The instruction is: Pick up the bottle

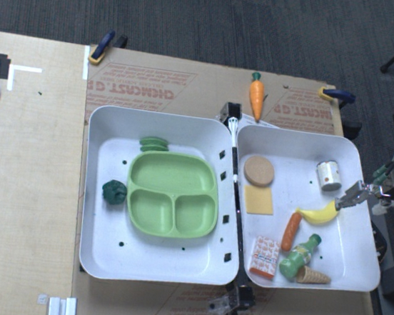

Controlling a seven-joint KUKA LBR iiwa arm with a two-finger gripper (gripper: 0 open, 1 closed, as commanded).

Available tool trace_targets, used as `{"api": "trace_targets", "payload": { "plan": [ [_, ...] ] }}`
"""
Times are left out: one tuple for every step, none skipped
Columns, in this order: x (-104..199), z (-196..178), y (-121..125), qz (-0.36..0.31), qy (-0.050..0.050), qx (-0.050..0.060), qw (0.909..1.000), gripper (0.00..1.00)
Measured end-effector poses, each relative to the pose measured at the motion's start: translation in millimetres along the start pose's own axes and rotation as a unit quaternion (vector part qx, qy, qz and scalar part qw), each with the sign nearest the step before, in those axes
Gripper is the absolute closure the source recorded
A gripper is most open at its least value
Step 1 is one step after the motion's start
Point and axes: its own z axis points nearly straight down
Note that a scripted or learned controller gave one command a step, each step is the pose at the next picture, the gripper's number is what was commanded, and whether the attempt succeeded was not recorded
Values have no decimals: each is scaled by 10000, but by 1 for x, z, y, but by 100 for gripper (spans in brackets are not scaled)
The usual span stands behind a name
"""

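Where the arm enters at the frame's right edge, most of it is cut off; the gripper point(356, 196) shows as thin grey metal over the right rim of the right bin point(356, 262). Whether its fingers are apart or together cannot be told at this size. Nothing is visible between them.

Bottle point(297, 257): green, lying in the near part of the right bin. Long axis diagonal; cap end points up and to the right, toward the banana; broad base points down-left. Label detail too small to read.

Placed relative to the bottle:
- Carrot-shaped orange piece point(289, 230): just beside, upper left, nearly upright.
- Banana point(318, 214): above, near the gripper tip.
- Ice-cream cone point(313, 277): touching or just beside the base, lower right; contact unclear.
- Red-and-white box point(264, 257): just left.
- Yellow cheese slice point(259, 199) and round brown cookie point(258, 171): farther up-left.
- Silver can point(328, 175): well above.
- Left bin point(89, 236): well left, holding a green divided plate point(173, 194) and a dark green lump point(114, 192).
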Motion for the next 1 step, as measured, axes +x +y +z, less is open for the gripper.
{"api": "trace_targets", "payload": {
  "plan": [
    [0,-9,0,-7,-5,0,10000,100]
  ]
}}
